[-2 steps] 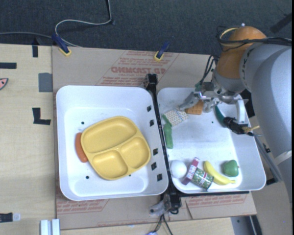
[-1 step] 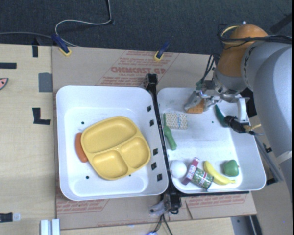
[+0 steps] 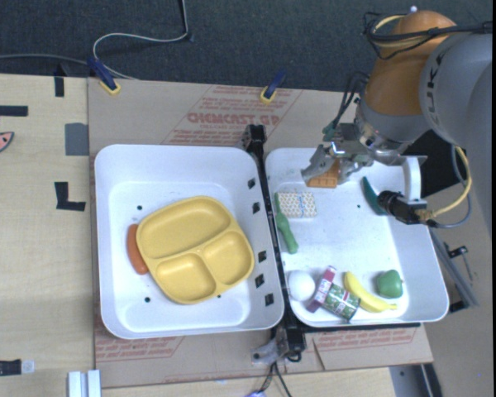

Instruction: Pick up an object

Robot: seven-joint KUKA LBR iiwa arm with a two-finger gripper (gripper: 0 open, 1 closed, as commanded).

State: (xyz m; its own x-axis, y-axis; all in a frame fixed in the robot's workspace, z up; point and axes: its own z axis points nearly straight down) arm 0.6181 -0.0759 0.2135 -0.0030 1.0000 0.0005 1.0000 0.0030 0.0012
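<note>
Nearest, along the right bin's front edge, a white egg, small can, banana and green pepper are left untouched. Further back, a speckled sponge is seen beside a green stick. At the far rim, the hand is lowered onto an orange-brown piece, seemingly pinched between narrowly parted fingers, though shadow blurs this.
</note>
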